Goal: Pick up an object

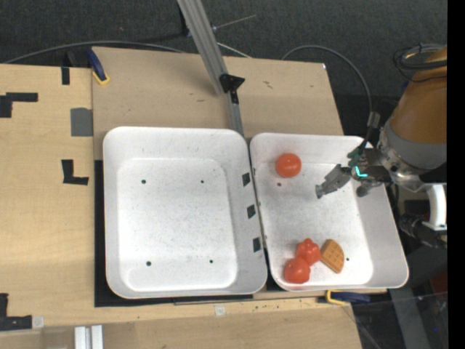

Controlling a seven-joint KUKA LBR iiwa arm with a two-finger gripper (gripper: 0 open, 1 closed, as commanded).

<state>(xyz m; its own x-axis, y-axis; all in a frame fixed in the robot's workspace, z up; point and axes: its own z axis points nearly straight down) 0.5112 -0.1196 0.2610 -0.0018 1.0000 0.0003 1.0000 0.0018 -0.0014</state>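
Hovering near the right bin's (378, 217) right rim, the claw (336, 182), whose opening I cannot tell, could miss the round orange ball (288, 165), which may roll.

A pale wooden bench top (167, 97) spans the scene, marked with black tape pieces (70, 171) and a grey patch (81, 121) toward nine o'clock. Dark grey floor (305, 13) lies beyond it at twelve o'clock, crossed by thin black cables (327, 49). A slanted metal post (207, 38) rises from the bench toward twelve o'clock
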